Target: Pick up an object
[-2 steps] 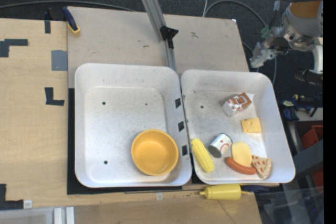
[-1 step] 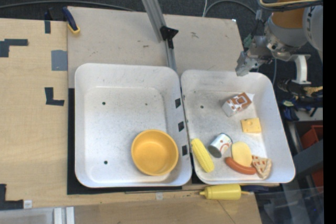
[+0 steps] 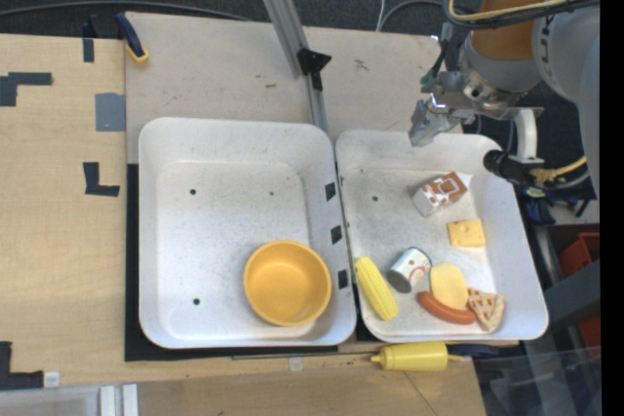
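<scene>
Two white bins sit side by side on the bench (image 3: 224,73). The left bin (image 3: 166,209) carries a yellow bowl (image 3: 287,283) in its lower right part. The right bin (image 3: 390,161) carries the rest: a small white and brown carton (image 3: 440,193) toward the upper middle, a yellow cheese block (image 3: 467,233) just below and right of it, and along the lower edge a corn cob (image 3: 376,287), a small tin can (image 3: 409,268) lying on its side, a pale yellow round piece (image 3: 449,285), a red sausage (image 3: 446,309) and a pizza slice (image 3: 486,309). A yellow mustard bottle (image 3: 414,357) lies on the bench just outside the bin's lower rim.

The claw (image 3: 427,127) hangs over the upper rim of the right bin, at the upper right of the frame, with nothing between its fingers; how wide they stand I cannot tell from this angle.

The nearest candidate is the carton, lying below the claw and slightly to the right, apart from it and with bare bin floor around it. Its long axis runs roughly left to right with a slight tilt. My guess is the coming move is a short travel toward the bottom of the frame and a descent, with the grip set across the carton's shorter side. The cluster at the lower edge is well apart and crowded, so a poorer first pick.
</scene>
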{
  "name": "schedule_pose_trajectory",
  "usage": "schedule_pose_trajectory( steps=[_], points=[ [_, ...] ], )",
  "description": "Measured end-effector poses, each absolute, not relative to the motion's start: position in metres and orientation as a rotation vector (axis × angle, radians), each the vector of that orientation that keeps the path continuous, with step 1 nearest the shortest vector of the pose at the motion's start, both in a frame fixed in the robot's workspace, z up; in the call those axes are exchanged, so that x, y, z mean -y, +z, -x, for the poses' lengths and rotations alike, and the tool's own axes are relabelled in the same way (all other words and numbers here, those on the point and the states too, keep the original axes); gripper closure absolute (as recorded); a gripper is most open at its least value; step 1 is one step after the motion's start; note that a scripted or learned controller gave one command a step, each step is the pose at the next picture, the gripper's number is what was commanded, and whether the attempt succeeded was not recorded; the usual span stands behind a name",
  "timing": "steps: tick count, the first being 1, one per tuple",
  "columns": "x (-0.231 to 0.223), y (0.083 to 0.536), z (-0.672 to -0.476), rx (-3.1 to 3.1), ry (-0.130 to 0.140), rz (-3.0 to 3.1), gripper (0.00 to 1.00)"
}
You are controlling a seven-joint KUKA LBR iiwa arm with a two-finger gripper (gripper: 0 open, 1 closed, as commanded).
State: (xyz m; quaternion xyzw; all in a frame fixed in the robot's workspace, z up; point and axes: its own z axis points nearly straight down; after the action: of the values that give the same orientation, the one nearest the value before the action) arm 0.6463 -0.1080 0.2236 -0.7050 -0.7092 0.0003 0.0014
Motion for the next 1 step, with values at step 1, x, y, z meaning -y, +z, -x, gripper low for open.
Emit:
schedule_pose_trajectory(
  steps=[1],
  points=[
    [0.0636, 0.2321, -0.6216, 2.226, 0.001, 2.213, 1.0]
  ],
)
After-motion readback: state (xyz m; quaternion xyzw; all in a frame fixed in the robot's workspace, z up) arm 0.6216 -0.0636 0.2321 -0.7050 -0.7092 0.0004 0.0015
